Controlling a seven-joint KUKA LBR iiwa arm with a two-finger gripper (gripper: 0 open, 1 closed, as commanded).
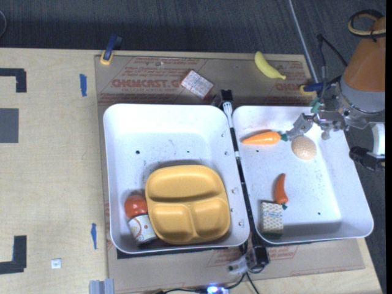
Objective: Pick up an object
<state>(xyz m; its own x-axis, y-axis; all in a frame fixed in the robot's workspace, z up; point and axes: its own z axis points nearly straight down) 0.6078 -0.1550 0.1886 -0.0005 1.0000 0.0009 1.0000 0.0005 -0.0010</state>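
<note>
In the right bin (343,222) lie an orange carrot (261,138), a beige egg-shaped object (304,148), a red chili pepper (280,188) and a small green-and-tan box (272,217). My gripper (311,130) hangs over the bin's far side, just above the egg and right of the carrot's green tip. Its fingers are spread open with nothing between them. The left bin (122,127) holds a yellow divided tray (187,202) and a red-topped can (138,218) lying at the tray's left.
A yellow banana (268,66) and a patterned card (196,83) lie on the brown board behind the bins. A black clip (226,97) sits where the bins meet. The arm's orange band (367,66) is at the right edge.
</note>
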